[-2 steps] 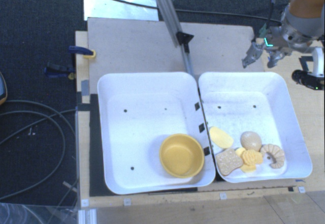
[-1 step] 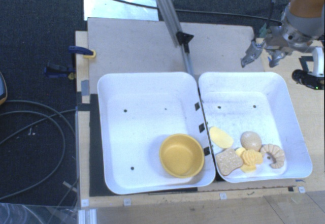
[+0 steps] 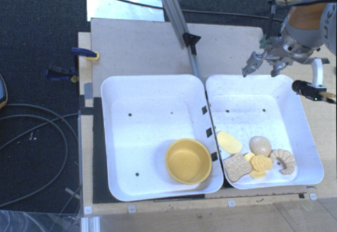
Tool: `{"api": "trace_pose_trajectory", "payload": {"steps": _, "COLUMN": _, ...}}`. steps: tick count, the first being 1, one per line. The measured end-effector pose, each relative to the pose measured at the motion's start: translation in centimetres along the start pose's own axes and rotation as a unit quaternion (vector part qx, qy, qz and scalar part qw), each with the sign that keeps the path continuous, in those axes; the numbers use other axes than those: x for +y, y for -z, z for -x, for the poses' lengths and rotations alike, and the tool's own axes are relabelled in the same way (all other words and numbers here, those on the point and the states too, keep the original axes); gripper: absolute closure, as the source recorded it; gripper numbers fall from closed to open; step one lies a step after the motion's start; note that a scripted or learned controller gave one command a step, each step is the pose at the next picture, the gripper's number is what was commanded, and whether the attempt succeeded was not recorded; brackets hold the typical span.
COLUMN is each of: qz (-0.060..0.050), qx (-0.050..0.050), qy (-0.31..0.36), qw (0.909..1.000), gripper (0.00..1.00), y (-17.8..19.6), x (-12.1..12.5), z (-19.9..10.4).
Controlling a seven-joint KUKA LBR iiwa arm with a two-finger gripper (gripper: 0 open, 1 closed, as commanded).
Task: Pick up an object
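My gripper (image 3: pixel 263 66) hangs open above the back edge of the right bin (image 3: pixel 305 120), with nothing between its fingers. Far below it, at the front of that bin, lies a cluster of toy foods: a pale yellow slice (image 3: pixel 229 142), a brown bread slice (image 3: pixel 237 167), a beige round piece (image 3: pixel 260 145), a small yellow piece (image 3: pixel 259 164) and a curled tan croissant-like piece (image 3: pixel 284 160). A yellow bowl (image 3: pixel 188 160) sits upright at the front right of the left bin (image 3: pixel 121 120).
A grey metal pole (image 3: pixel 176 12) slants from the top down to the divide between the bins. Blue and yellow clamps (image 3: pixel 73 65) grip the bench's left edge. Cables run across the dark floor at left.
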State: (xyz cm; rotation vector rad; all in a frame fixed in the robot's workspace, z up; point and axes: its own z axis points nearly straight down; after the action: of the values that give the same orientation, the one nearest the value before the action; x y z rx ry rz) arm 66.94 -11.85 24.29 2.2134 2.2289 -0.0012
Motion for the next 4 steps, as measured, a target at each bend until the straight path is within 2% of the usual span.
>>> {"api": "trace_pose_trajectory", "payload": {"steps": 2, "qz": -0.001, "qx": 0.0, "qy": 0.0, "qw": 1.0, "gripper": 0.0, "y": -11.1, "x": -1.1, "z": -1.5}}
{"api": "trace_pose_trajectory", "payload": {"steps": 3, "qz": 0.003, "qx": 0.0, "qy": 0.0, "qw": 1.0, "gripper": 1.0, "y": -9.7, "x": -0.8, "z": -1.4}}
{"api": "trace_pose_trajectory", "payload": {"steps": 4, "qz": 0.004, "qx": 0.0, "qy": 0.0, "qw": 1.0, "gripper": 1.0, "y": -4.9, "x": -0.5, "z": -2.2}}
